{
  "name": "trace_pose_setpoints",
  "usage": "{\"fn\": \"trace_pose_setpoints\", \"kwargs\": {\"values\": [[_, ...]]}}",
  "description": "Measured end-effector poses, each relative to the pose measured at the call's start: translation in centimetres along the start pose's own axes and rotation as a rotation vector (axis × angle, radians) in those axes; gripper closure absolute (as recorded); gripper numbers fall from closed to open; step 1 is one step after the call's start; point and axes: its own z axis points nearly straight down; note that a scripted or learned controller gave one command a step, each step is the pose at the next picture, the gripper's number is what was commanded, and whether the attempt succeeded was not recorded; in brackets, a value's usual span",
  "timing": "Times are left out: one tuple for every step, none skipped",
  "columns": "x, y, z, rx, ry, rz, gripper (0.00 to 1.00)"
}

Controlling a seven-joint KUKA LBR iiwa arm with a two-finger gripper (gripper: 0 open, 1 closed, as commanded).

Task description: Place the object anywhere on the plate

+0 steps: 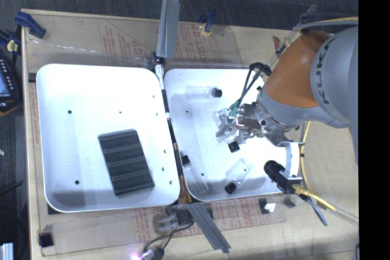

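Observation:
The plate (126, 162) is a dark grey ribbed rectangle lying in the left bin (55, 125), toward its front. In the right bin (195, 131) lie two clear vials with black caps: one (204, 92) near the back wall, the other (239, 172) near the front wall. My gripper (230, 130) hangs over the middle of the right bin, between the two vials and apart from both. A small black piece (233, 147) shows just below it; I cannot tell whether it is part of the gripper or a separate thing.
A small black bit (185, 161) lies by the right bin's left wall. The ridge between the bins (168, 125) separates my gripper from the plate. The arm's grey and orange bulk (304, 82) covers the right bin's right side. A metal bar (167, 27) stands behind the bins.

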Motion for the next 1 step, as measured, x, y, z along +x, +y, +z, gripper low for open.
{"fn": "trace_pose_setpoints", "kwargs": {"values": [[6.8,6.92,-1.44,0.002,0.002,0.004,1.0]]}}
